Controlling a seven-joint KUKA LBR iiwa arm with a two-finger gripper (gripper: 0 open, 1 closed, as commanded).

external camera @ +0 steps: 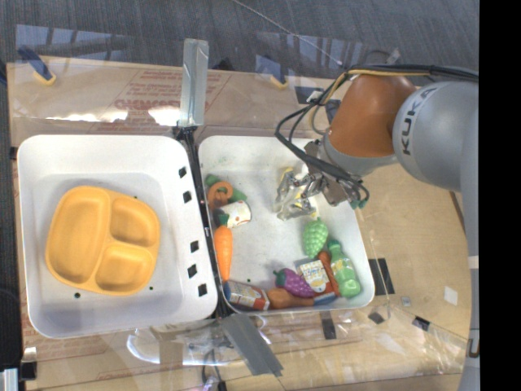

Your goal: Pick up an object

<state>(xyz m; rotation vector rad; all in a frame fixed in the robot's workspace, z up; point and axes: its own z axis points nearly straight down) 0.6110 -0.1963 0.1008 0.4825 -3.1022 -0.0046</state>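
The grey arm's metal two-finger gripper (295,195) is poised low in the right white plastic bin (269,149), seemingly to grasp; the bumpy green toy (316,237) lies just beside it.

A yellow divided plate (102,240) lies in the white left bin (32,243). In the white right bin (260,157) are an orange carrot (222,251), a bumpy green fruit (316,238), purple grapes (294,281) and a green bottle (345,277). The arm (423,133) is grey with an orange band (366,116).
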